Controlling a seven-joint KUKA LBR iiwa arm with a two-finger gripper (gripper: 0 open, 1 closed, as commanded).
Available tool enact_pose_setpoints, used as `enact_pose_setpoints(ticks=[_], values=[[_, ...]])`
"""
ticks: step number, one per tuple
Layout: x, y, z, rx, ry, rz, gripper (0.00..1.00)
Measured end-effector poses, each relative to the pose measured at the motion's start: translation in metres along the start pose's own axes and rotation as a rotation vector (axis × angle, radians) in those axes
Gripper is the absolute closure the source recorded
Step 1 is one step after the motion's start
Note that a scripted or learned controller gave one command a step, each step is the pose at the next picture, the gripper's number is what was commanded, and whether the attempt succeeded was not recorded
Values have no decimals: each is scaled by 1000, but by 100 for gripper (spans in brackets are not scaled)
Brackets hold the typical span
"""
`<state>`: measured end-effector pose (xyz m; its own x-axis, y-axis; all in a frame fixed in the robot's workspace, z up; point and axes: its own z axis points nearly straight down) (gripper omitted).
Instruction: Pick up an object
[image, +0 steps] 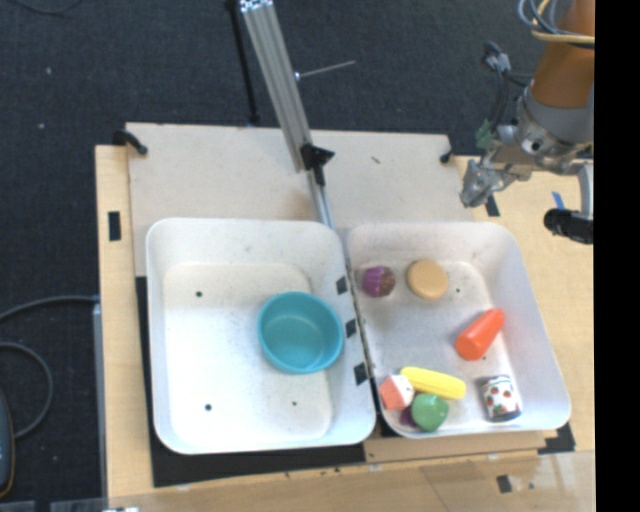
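Bench (230, 170) with two bins; gripper (480, 187) state unreadable, hung above right bin (520, 260) rim. Crowded corner toys (432, 384): slip judged likely.

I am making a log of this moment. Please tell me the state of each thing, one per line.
gripper: above the bench, past the right bin's far rim, holding nothing visible
bowl: upright in the left bin
orange cylinder: lying tilted in the right bin
can: lying on its side
banana: lying flat, touching the green fruit
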<state>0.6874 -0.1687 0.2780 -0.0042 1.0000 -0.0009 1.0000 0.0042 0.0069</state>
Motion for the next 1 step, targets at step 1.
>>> enact_pose_setpoints(ticks=[1], values=[[58, -8, 0, 6, 2, -3, 100]])
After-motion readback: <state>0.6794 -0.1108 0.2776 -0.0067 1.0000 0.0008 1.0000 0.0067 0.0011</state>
